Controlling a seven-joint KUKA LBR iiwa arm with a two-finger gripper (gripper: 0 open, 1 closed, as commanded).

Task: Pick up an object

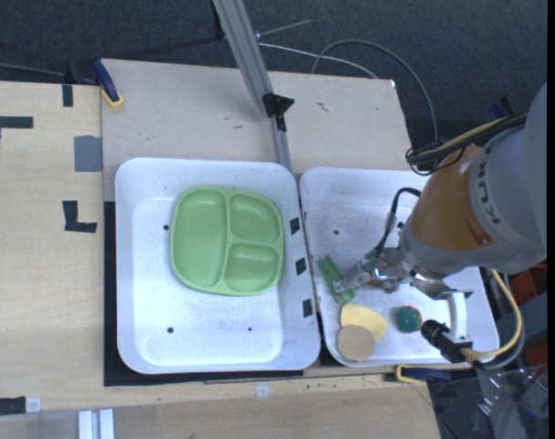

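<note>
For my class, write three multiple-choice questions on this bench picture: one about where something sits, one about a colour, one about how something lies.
1. Where is the divided plate?
A. left bin
B. right bin
C. on the bare bench

2. What colour is the small ball?
A. red
B. teal green
C. white

3. How does the plate lie?
A. flat, open side up
B. on edge
C. upside down

Answers:
1 A, it rests in the left bin.
2 B, it is teal green, close to the tool in the right bin.
3 A, its three compartments face upward.

Open floor in right bin (pixel 350 199) rear; green piece (pixel 334 278), yellow wedge (pixel 363 320), teal ball (pixel 407 318) crowding front.
</note>
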